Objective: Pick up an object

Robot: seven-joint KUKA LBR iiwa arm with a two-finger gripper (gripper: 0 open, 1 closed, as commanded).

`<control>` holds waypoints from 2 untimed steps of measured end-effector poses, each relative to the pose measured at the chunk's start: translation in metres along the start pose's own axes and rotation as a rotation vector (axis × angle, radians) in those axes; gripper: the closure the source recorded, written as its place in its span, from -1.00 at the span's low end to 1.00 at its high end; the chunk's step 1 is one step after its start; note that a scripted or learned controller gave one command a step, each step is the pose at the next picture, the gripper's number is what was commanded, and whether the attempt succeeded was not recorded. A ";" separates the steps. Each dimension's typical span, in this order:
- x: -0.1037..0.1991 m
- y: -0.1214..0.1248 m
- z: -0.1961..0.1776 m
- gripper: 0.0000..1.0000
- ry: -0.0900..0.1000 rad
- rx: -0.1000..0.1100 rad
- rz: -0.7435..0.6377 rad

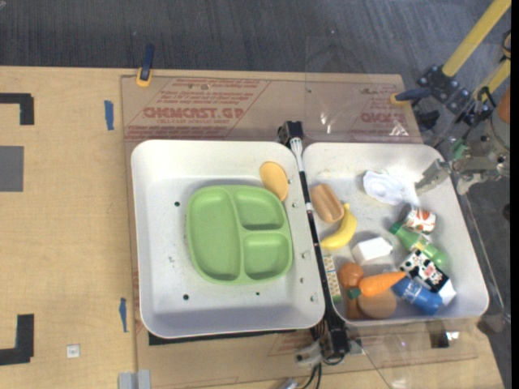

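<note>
The right bin (478, 286) holds a pile of toys: a white crumpled cloth (388, 186), a hot-dog bun (327, 203), a banana (340, 230), a white block (373, 250), an orange carrot (383, 284), a blue cup (422, 297), a black-and-white item (426, 271) and a green bottle (418, 238). My gripper (433, 176) hangs over the bin's far right side, just right of the cloth. It touches none of the toys that I can see.
The left bin (154, 217) holds a green divided plate (239, 233) and a yellow-orange fruit (275, 180) at its far right corner. A black divider (306, 209) runs between the bins. Clamps and a yellow pole (478, 31) stand at the far right.
</note>
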State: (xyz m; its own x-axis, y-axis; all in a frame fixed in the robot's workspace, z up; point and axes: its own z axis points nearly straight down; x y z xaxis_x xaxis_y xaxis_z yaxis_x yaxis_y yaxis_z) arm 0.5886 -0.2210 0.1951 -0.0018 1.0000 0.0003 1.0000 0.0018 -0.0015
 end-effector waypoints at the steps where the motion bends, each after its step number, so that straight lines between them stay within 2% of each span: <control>1: 0.072 -0.009 0.071 -1.00 -0.004 -0.007 0.202; 2: 0.110 -0.029 0.106 -1.00 -0.004 -0.010 0.246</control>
State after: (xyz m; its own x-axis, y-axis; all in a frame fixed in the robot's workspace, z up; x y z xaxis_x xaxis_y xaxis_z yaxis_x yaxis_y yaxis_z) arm 0.5594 -0.1106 0.0894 0.2420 0.9703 -0.0025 0.9702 -0.2420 0.0087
